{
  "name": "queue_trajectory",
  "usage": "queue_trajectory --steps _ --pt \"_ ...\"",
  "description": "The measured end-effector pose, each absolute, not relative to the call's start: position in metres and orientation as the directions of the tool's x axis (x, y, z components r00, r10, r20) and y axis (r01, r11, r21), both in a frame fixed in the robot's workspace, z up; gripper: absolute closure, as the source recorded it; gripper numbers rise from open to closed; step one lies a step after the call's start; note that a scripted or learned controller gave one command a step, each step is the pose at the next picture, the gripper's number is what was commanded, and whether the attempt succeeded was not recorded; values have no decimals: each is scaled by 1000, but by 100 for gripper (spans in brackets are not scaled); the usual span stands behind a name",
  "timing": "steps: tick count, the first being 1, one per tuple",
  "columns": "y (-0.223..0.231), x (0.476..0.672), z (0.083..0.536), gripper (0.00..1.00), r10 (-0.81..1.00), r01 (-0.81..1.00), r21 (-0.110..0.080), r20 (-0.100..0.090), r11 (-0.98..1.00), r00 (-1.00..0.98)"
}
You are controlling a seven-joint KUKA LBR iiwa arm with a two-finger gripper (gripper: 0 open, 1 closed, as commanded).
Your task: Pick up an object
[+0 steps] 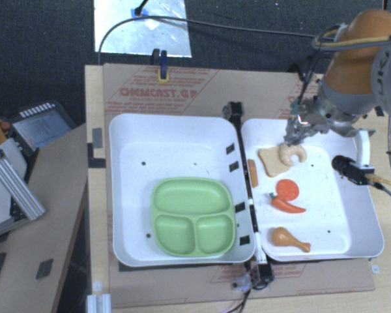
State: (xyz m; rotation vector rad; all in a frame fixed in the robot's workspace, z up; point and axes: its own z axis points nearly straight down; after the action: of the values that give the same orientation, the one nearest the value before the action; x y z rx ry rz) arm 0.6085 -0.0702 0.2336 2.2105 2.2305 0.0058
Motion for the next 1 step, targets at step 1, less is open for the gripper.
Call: queue_trajectory --steps 1 --pt "-19 593 243 100 1000 1000 2 2 10 -10"
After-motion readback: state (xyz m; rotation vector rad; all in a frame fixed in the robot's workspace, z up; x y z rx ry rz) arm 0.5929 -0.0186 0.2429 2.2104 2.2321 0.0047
